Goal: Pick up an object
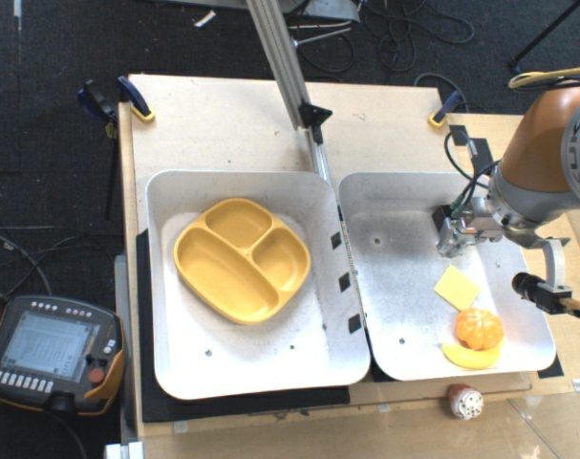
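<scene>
Approach step: gripper (449, 240) over right bin (395, 256), finger state unclear; next, descend toward yellow block (457, 287) at 5 o'clock.

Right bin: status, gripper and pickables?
Gripper low over right bin, nothing seen held. Yellow block, orange, banana nearby, untouched. Path clear.

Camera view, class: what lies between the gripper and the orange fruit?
The flat yellow square block lies between the gripper and round orange fruit, in the camera view.
</scene>
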Controlling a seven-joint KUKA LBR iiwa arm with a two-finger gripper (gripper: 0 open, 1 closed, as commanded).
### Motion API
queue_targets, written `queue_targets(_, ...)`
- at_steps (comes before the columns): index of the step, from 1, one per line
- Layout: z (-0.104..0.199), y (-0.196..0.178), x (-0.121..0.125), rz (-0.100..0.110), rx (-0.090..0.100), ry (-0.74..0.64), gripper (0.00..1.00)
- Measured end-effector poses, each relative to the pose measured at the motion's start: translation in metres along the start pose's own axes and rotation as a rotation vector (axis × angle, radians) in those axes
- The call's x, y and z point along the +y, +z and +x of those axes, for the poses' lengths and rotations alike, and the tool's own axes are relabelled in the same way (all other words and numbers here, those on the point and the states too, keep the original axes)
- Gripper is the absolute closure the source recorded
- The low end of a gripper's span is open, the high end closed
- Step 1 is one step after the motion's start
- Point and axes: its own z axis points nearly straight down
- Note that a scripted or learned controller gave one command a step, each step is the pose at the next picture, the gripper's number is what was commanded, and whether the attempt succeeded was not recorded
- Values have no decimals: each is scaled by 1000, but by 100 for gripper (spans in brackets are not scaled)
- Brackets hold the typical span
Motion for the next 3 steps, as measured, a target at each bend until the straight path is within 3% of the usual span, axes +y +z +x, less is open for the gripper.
queue_targets(2, -1, -101, 12, -1, 0, -1, 100)
queue_targets(3, 55, -89, 11, 6, 3, -6, 100)
